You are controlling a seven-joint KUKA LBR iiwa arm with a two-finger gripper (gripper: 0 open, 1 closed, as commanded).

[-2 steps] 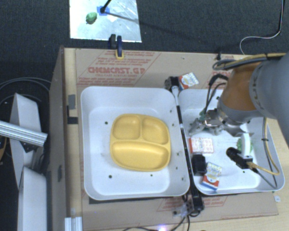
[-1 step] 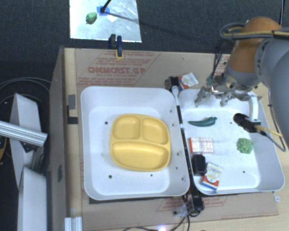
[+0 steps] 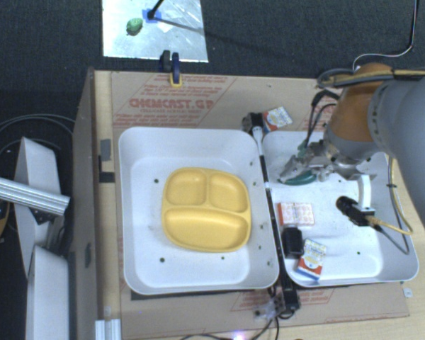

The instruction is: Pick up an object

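Now, looking down on two white bins side by side. Can see the gripper [image 3: 295, 168] low in the right bin [image 3: 397, 257], near its back left part, on the end of the grey arm [image 3: 404, 119] with the orange band. Can see a green-blue thing [image 3: 302, 180] right under the gripper tip, touching it or nearly so. Cannot tell if the gripper is wide, narrow or holding it. Just in front, can see a red and white card [image 3: 295, 213] flat on the bin floor, then a small black thing [image 3: 292, 241] by the left wall, then a little red and blue box [image 3: 310, 259] at the front edge. Can spot one more little box [image 3: 276, 117] behind the bins. Over in the left bin [image 3: 138, 190], can see a yellow plate [image 3: 205, 210] with three parts, lying in the middle
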